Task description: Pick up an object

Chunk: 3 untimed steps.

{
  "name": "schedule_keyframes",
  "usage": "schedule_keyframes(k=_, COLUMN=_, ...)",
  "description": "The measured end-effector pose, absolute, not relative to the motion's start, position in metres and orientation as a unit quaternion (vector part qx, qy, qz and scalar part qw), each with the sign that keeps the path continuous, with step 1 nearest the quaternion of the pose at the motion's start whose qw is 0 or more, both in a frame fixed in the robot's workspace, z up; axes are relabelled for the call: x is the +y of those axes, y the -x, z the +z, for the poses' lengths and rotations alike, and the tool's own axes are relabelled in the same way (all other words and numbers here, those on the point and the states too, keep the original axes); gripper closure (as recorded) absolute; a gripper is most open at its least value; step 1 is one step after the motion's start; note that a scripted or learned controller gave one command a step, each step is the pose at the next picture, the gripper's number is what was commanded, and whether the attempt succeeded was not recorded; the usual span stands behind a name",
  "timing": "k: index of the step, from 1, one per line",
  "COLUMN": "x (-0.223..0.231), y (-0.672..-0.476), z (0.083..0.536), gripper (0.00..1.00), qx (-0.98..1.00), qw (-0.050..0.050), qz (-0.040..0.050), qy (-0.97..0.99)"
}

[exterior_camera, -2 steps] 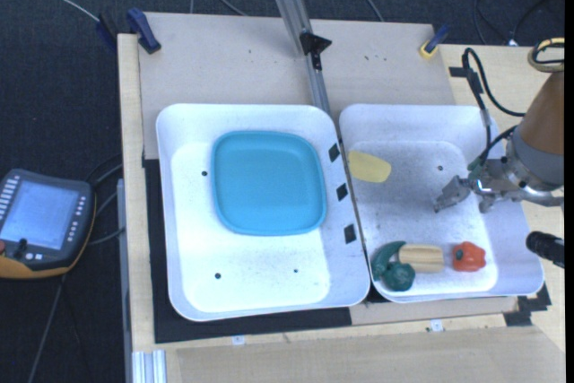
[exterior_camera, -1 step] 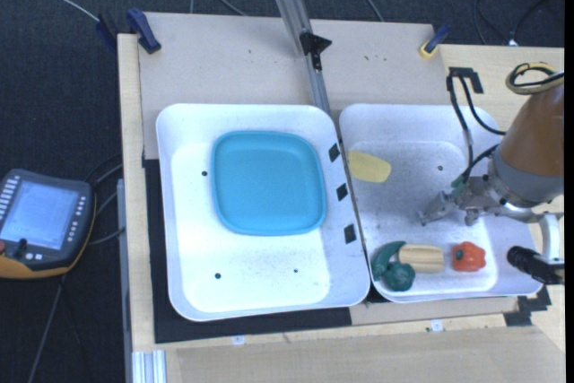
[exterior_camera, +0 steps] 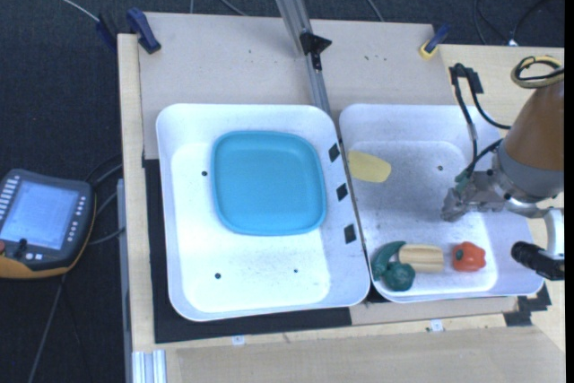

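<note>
In the camera view, the tool point(exterior_camera: 455, 204) is seen low over the right bin point(exterior_camera: 404, 130), near its right wall; whether it is spread or pressed together cannot be told, and nothing is seen held. 4 objects are spread in this bin: a flat yellow piece point(exterior_camera: 369, 166), a dark green lump point(exterior_camera: 393, 265), a tan cylinder point(exterior_camera: 422, 258) and a red-orange round piece point(exterior_camera: 467, 256). A smooth blue square plate point(exterior_camera: 269, 182) is seated in the left bin point(exterior_camera: 184, 184).

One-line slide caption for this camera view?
Gripper low in right bin above red pepper; blue plate in left bin.
</note>
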<state>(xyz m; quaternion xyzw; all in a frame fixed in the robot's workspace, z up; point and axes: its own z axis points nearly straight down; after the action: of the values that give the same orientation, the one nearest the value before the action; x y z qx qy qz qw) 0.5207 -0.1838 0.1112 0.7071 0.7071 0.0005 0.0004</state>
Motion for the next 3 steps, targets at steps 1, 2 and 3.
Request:
schedule_keyframes(k=1, x=-0.186, y=-0.518, z=0.154, gripper=1.0, qx=0.707, qw=0.002, qz=0.0009, qy=-0.707)
schedule_keyframes(k=2, x=-0.176, y=-0.52, z=0.208, gripper=1.0, qx=0.708, qw=0.002, qz=0.0016, qy=-0.707)
schedule_keyframes(k=3, x=-0.175, y=-0.523, z=0.271, gripper=1.0, qx=0.707, qw=0.003, qz=0.0017, qy=-0.707)
